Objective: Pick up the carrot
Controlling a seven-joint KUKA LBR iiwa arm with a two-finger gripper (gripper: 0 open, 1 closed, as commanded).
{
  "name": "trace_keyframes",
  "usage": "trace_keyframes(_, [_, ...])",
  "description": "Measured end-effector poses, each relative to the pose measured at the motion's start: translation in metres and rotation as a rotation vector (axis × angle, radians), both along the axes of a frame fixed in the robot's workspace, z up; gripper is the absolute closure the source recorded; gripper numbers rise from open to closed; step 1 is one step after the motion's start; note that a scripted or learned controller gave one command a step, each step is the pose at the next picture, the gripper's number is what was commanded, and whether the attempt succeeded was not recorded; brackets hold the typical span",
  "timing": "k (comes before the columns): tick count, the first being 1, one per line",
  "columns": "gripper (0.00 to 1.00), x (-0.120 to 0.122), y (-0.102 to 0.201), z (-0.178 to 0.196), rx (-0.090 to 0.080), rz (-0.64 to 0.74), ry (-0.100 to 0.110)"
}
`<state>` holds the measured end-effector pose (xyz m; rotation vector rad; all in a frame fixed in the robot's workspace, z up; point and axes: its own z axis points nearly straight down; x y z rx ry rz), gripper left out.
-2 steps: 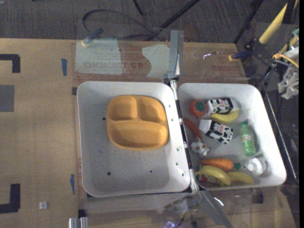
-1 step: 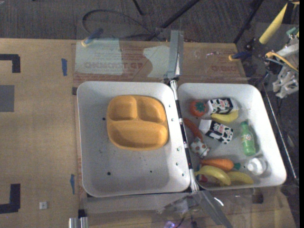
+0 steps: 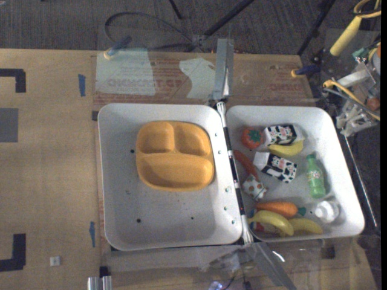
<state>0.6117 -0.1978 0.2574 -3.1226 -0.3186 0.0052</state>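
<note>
Carrot at the front of the right bin, tool off beyond its right rim

The carrot (image 3: 277, 208) lies on its side in the right bin (image 3: 346, 162), close to that bin's front edge and nearer its front-left corner than its front-right one. Its green end points toward the right rim. A yellow banana (image 3: 272, 222) lies along its front side, touching it or nearly so, and a second banana (image 3: 306, 225) sits just to the right of that one. A small white and red toy (image 3: 255, 189) rests just behind the carrot's left end.

The tool (image 3: 354, 116) appears among grey and white hardware and yellow cables outside the right bin, past its back-right corner. It is blurred and partly cut off by the frame, so I cannot tell whether it is spread or pressed together. Nothing shows in its grip. The carrot is well apart from it, diagonally across the bin.

Between them lie a green bottle (image 3: 314, 177) near the right rim, two cow-patterned cartons (image 3: 279, 165) in the middle, and a white round item (image 3: 327, 211) by the front-right corner.

The left bin (image 3: 115, 180) carries an orange divided plate (image 3: 175, 156) toward its back edge
</note>
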Motion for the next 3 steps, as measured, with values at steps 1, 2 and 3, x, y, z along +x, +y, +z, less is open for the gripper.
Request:
trace_keyframes(1, [1.0, -0.011, -0.025, 0.026, -0.003, 0.006, -0.005])
trace_keyframes(2, [1.0, -0.02, -0.026, 0.03, 0.0, -0.004, -0.002])
trace_keyframes(3, [1.0, 0.027, -0.023, 0.014, -0.003, 0.002, -0.003])
